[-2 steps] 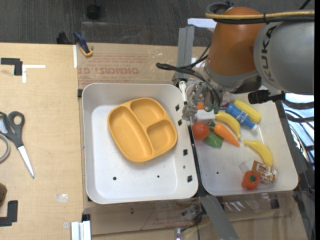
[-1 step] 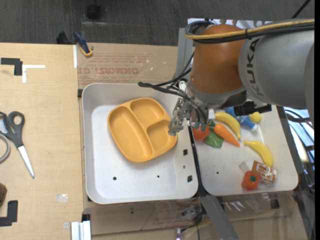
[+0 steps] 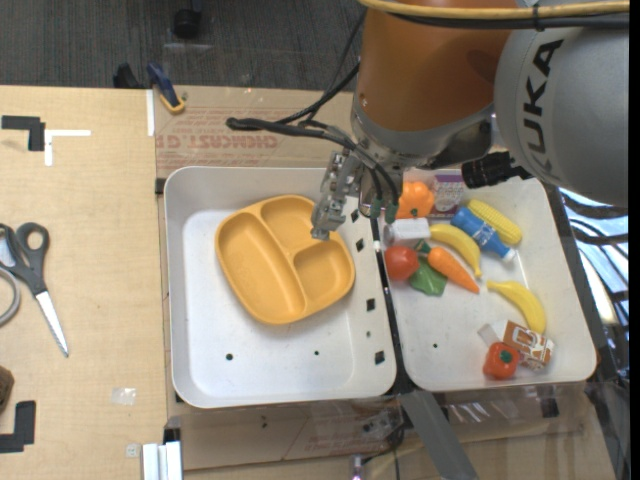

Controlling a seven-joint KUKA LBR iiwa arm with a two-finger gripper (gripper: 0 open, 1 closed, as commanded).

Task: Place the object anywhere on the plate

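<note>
An orange divided plate lies in the left bin, with nothing on its sections. My gripper hangs from the grey and orange arm over the plate's far right rim, close to the divider between the bins. I see no object in it. The toy foods lie in the right bin: a red tomato, a carrot, a green pepper, an orange and a white block, all just right of the gripper.
Further right in that bin are two bananas, a yellow corn-like piece, a blue bottle, a purple box and a small orange fruit beside a packet. Scissors lie on the bench at left.
</note>
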